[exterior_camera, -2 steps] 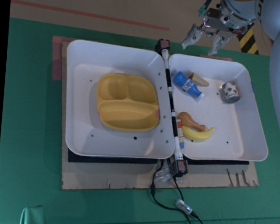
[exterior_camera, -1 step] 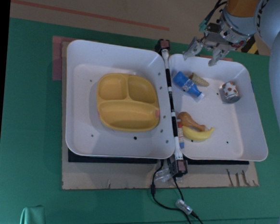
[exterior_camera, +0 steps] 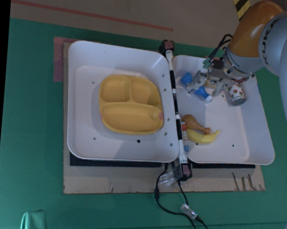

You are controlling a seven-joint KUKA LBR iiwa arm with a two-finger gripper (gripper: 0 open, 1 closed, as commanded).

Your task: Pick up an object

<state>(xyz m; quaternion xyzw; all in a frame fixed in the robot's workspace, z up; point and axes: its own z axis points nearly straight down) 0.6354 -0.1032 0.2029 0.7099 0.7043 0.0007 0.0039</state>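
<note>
Gripper (exterior_camera: 211, 83) hangs low in the right bin (exterior_camera: 250, 139) directly over 1 blue-and-white toy (exterior_camera: 197, 87); finger state cannot be told, so descent should stay centred on it, clear of the small cup (exterior_camera: 236, 94) just beside.

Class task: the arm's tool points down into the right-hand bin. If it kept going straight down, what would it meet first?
Most likely the blue and white toy lying directly beneath the tool, though depth is hard to judge here.
</note>
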